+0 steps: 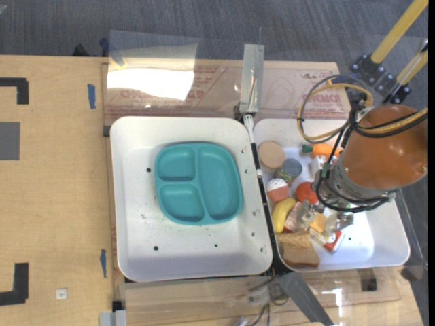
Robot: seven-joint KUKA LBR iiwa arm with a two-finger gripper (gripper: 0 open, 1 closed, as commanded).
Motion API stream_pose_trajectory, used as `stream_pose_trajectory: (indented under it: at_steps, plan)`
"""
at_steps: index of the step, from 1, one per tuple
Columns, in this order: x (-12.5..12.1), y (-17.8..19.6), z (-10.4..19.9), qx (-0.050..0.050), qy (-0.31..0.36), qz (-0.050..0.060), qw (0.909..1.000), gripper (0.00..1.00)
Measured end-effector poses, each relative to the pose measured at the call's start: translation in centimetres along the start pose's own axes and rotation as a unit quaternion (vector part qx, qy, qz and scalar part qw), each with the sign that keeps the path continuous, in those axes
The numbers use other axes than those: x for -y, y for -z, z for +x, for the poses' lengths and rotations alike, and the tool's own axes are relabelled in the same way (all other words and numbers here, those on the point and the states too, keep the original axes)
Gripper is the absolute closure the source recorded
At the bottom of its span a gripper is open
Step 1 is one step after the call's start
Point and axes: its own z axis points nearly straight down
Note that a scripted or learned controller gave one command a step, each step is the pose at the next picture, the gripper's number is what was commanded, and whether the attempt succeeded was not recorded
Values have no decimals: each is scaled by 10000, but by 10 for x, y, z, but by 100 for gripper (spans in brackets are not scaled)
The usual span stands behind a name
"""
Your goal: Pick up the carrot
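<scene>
Carrot point(321, 149): small orange piece in the right bin point(391, 250), up near the bin's back wall, right half of it. Lies flat, roughly crosswise to the view, with a bit of green at its left end. Only partly visible; the arm's orange band point(384, 145) covers its right end from above. A grey round item point(291, 168) sits just below-left of it, a tan round one point(270, 154) further left. Cannot tell if it touches anything.
</scene>
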Motion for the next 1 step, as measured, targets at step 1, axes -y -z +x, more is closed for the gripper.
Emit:
stream_pose_trajectory:
  at_steps: [1]
  plan:
    - [-27, 81, -65, -12, -1143, -98, 9934, 100]
